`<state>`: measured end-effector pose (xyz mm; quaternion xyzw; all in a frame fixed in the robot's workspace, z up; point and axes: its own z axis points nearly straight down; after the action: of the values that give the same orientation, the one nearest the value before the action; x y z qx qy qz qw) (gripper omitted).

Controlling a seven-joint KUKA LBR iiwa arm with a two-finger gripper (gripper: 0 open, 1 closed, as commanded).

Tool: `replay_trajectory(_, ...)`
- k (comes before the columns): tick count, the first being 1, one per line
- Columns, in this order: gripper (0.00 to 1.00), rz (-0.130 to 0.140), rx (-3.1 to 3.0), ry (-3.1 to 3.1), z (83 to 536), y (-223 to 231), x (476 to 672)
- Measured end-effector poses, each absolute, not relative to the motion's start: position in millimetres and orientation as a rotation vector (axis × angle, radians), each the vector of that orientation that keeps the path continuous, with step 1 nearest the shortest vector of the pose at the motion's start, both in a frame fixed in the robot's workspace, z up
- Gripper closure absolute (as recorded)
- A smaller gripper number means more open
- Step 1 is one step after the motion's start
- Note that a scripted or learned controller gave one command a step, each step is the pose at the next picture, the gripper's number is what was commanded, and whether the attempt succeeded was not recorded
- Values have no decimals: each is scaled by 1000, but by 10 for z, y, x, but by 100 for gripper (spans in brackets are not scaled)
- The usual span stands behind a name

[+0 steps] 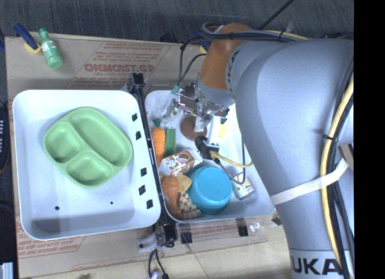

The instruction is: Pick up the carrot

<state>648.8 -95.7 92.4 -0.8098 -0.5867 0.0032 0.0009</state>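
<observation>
The carrot (158, 142) lies lengthwise along the right bin's (260, 210) left wall, just left of and below the gripper (191, 114), which should descend squarely astride it, clear of the neighbouring snack packet (178, 163).

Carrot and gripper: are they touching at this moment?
Cannot tell. In the camera view the gripper hangs close above the carrot's upper end, but the slanted angle and wrist hardware hide any contact or gap.

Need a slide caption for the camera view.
End effector over right bin, beside the carrot; green tray in left bin.
</observation>
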Motion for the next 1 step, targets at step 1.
replay_trajectory(1, 0, 14, -2764, -1485, 1048, -932, 6557)
